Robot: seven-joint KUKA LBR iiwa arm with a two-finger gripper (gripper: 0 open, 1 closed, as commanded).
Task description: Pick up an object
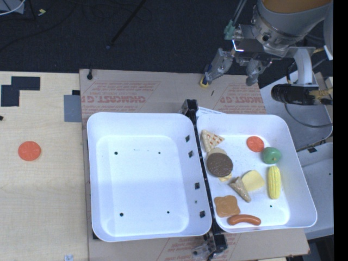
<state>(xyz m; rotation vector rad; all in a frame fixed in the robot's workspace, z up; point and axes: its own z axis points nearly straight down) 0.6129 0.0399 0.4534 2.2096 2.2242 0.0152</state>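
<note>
Plastic toy foods lie in the right bin: corn cob, green apple, tomato, sausage, chocolate cookie. They are probably light, rigid and somewhat slick. The corn cob, lying apart, looks best grasped across its narrow middle. The gripper hangs above the bench behind the bin, fingers spread, holding nothing.
</note>
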